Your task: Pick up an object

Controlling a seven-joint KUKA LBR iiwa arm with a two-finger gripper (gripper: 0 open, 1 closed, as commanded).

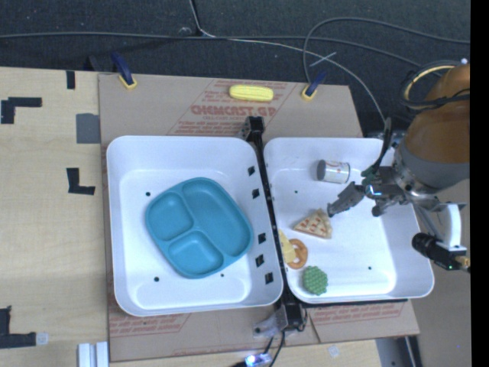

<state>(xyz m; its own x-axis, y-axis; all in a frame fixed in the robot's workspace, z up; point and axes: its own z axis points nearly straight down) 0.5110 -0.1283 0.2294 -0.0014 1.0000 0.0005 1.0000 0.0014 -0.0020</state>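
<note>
A blue plate [199, 226] sits in the left bin [126, 281]. A yellow toy [250, 92] lies on the cardboard behind the bins. In the right bin [409, 281] are a pretzel [295, 254], a green ball [314, 280], a waffle slice [314, 225] and a silver can [333, 172]. The gripper [357, 202] hangs just right of the waffle slice, fingers apart, holding nothing.
</note>
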